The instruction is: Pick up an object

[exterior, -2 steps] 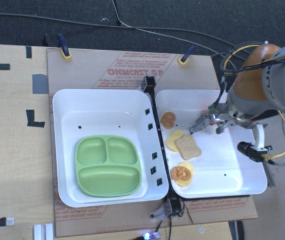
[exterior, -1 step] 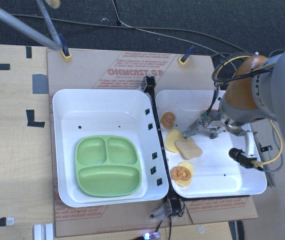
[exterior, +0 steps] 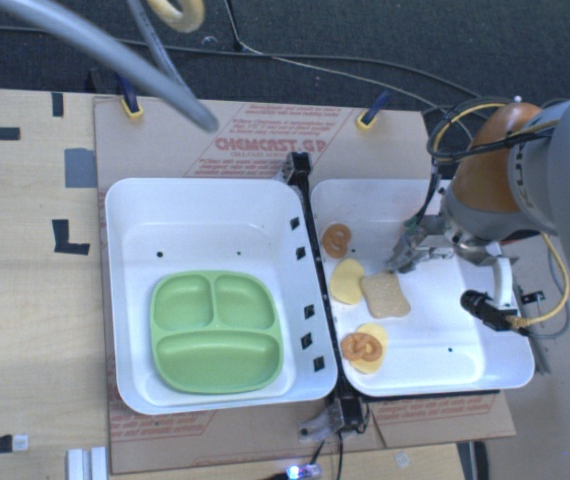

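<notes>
Just below and left of the hand (exterior: 405,255) lies the bread slice (exterior: 385,295), nearest of the foods; whether the hand is wide or narrow cannot be told.

The grey arm (exterior: 555,168) is seen entering from three o'clock, its bulk held toward the two o'clock part of the view. An orange band (exterior: 490,163) is shown above the wrist, with yellow and black cables looped around it. From there the wrist is angled down toward nine o'clock. The gripper (exterior: 403,255) is found just right of centre, lowered and pointed toward eight o'clock. Its tip is too small and dark for its state to be made out.
</notes>
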`<action>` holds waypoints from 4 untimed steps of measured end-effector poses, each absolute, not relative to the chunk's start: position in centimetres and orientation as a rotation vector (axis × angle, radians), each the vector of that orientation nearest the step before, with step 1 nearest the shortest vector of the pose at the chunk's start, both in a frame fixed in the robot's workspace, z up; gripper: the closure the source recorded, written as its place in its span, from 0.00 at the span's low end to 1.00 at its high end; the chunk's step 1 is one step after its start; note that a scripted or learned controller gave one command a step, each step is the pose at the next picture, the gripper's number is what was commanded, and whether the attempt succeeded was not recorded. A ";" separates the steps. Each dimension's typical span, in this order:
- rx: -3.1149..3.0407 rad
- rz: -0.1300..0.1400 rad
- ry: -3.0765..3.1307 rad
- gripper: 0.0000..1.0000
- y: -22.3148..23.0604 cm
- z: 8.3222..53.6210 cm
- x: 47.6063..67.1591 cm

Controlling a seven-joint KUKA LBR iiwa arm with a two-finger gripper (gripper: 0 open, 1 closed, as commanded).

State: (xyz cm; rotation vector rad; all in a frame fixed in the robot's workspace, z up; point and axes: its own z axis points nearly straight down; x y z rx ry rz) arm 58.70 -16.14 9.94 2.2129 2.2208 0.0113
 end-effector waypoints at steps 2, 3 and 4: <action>2.216 0.003 2.221 1.00 -15.9 21.6 58.1; 2.219 0.001 2.222 1.00 -15.9 23.9 58.1; 2.216 0.000 2.230 1.00 -9.7 24.0 56.7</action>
